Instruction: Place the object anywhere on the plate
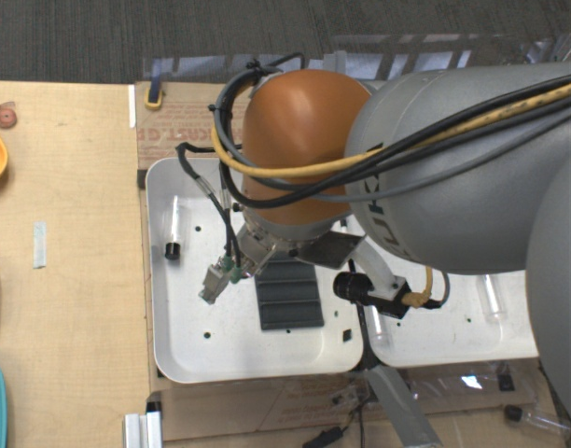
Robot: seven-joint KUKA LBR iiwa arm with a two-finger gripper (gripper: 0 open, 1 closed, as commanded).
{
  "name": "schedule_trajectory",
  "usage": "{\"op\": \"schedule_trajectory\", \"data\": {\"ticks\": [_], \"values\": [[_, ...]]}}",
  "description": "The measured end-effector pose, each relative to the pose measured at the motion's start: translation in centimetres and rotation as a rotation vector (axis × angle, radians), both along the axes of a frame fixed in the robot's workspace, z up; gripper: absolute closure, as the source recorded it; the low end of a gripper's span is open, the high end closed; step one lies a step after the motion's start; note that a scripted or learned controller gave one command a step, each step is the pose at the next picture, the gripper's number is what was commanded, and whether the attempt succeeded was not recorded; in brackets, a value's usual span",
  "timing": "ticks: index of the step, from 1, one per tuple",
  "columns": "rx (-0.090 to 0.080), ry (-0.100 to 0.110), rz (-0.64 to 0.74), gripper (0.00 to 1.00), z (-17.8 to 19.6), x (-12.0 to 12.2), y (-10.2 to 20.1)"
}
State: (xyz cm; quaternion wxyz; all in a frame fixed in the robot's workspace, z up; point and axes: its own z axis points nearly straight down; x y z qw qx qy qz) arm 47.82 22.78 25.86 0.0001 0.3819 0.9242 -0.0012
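the grey arm with its orange band reaches over the left white bin, covering its upper right part, while the bin floor lies bare along the left wall and near rim. whether the gripper is apart or together cannot be told, and a white marker with a black cap lies apart near the left wall. a black ridged block sits just right of the gripper, the right bin adjoins, and a pale wooden table lies beyond the left edge.
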Motion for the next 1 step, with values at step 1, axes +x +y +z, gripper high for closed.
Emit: {"op": "schedule_trajectory", "data": {"ticks": [1], "values": [[0.001,0.001,0.360,0.00,-12.87,7.89,-1.75]]}}
